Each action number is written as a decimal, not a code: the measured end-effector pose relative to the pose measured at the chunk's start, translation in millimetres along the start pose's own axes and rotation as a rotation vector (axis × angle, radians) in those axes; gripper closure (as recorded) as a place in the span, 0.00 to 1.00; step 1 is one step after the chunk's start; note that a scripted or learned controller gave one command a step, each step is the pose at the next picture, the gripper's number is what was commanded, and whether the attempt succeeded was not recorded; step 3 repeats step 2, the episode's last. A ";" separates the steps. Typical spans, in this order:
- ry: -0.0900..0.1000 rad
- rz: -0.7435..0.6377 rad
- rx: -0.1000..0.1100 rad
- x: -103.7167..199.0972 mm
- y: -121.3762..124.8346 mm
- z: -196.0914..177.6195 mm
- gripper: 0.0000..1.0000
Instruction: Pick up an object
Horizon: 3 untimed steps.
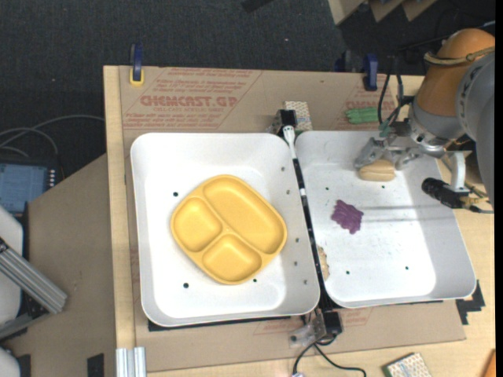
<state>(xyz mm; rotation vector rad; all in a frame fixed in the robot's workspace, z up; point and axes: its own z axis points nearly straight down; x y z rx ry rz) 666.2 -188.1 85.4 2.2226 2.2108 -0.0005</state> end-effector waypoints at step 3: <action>0.008 -0.014 0.001 116.1 -52.6 -124.5 1.00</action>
